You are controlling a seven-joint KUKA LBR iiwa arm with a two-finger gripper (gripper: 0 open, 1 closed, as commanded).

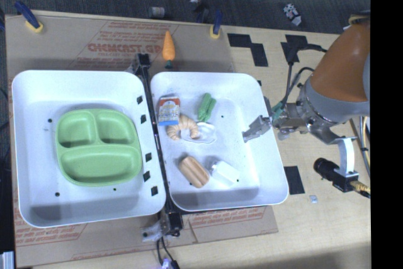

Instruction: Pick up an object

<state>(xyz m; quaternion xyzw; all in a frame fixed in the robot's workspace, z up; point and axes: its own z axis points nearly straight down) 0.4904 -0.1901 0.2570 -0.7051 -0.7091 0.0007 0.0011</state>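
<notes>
The right bin (267,160) holds several small items. A red and blue packet (169,108) lies at its upper left, with a green piece (206,106) beside it. Below them sit a tan pastry-like toy (182,128) and a clear wrapper (204,133). A brown bread roll (193,171) and a pale clear object (223,172) lie near the front. My gripper (255,128) hangs over the bin's right side, to the right of all the items and touching none of them. The arm's orange band (343,69) is at the far right.
The left bin (25,135) holds a green divided plate (97,146). An orange carrot toy (168,46) lies on the cardboard behind the bins. Blue clamps (28,16) (216,25) grip the board's back edge. Cables and a black fitting (337,174) sit right of the bins.
</notes>
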